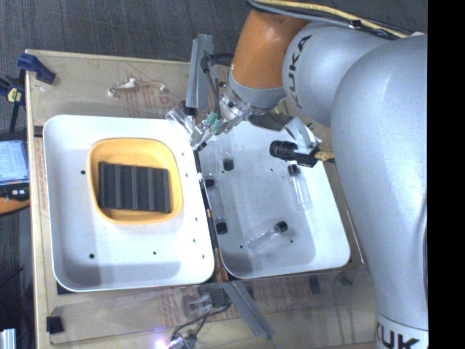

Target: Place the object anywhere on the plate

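At bins' shared rim: claw (197, 131); plate (135, 181) unobstructed.

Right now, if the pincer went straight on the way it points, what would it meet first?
The pincer points left and slightly down, so it would probably meet the left bin's right rim first, with the yellow plate beyond. Depth is unclear.

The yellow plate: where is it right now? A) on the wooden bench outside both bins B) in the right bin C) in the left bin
C: the yellow plate lies inside the left bin, with a dark ridged block on it.
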`<move>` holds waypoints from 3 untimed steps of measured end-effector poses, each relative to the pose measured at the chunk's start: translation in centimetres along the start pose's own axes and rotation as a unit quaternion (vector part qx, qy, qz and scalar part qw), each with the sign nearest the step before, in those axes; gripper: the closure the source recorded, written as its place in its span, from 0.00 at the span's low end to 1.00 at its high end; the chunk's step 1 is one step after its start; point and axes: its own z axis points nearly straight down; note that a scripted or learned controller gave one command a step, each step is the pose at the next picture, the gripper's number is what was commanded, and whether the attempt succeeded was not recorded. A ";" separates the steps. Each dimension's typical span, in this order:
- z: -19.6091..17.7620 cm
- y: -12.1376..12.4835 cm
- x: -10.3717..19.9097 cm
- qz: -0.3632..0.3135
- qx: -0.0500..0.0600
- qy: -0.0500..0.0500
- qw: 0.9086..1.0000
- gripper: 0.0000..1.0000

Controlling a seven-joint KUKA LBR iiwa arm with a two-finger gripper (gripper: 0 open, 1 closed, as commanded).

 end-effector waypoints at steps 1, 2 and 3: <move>-0.1 -0.9 2.9 -0.125 0.000 0.000 0.992 1.00; -0.1 -1.4 6.4 -0.252 0.000 0.000 0.968 1.00; -0.1 -1.4 6.4 -0.251 0.000 -0.001 0.968 0.00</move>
